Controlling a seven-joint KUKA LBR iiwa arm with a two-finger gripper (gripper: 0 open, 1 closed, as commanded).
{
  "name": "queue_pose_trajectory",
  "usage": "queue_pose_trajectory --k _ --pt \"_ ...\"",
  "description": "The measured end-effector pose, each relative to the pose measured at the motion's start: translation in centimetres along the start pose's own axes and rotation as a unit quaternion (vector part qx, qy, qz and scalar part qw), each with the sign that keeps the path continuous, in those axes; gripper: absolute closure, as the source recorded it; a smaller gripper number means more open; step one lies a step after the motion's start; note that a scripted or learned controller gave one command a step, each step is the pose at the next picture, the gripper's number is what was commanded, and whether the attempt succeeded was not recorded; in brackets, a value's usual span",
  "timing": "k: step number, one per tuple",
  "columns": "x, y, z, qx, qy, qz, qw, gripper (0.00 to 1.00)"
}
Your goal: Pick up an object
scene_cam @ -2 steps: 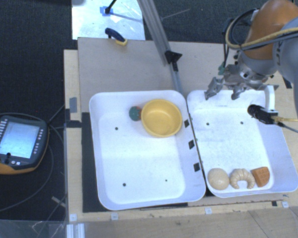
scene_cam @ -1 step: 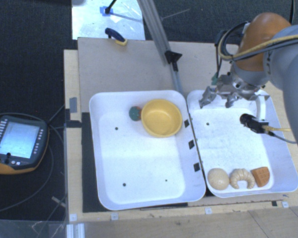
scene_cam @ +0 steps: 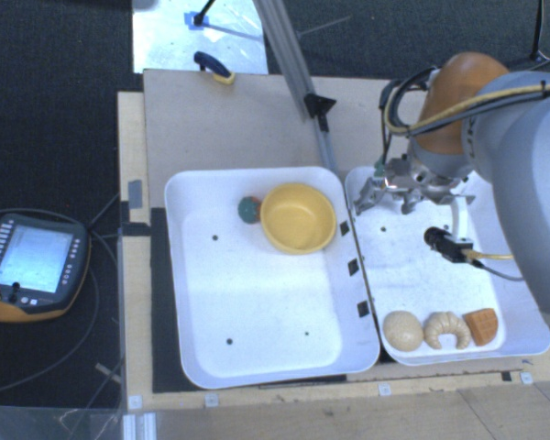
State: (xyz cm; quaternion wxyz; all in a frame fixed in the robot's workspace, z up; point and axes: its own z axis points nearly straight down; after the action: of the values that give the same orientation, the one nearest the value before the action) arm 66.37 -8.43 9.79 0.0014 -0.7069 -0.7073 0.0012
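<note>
The hand (scene_cam: 405, 193) hovers over the right bin's (scene_cam: 522, 337) far end; whether it is spread or pressed together cannot be told. A round bun (scene_cam: 403, 330), croissant (scene_cam: 447, 329) and orange block (scene_cam: 481, 325) line that bin's near edge. The left bin (scene_cam: 257, 328) holds a yellow bowl (scene_cam: 298, 218) touching a green ball (scene_cam: 248, 209); its near half lies open. No writing is legible.

We see a bright, evenly lit frame, light falling from above. The two shallow white plastic bins (scene_cam: 257, 328) glare almost featureless at centre, with soft shadows along their inner walls. A washed-out patch of pale floor (scene_cam: 197, 21) blooms at upper left. The large grey robot arm (scene_cam: 522, 145) at right looks soft, out of focus. Overall sharpness is modest.
</note>
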Motion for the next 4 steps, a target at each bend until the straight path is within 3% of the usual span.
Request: queue_pose_trajectory --k 1,2,4 --pt "0.0 0.0 0.8 -0.002 0.000 0.000 1.0000 0.00" --pt "0.0 0.1 -0.4 -0.003 0.000 0.000 1.0000 1.00" --pt "0.4 1.2 -10.6 -0.005 0.000 0.000 1.0000 1.00"
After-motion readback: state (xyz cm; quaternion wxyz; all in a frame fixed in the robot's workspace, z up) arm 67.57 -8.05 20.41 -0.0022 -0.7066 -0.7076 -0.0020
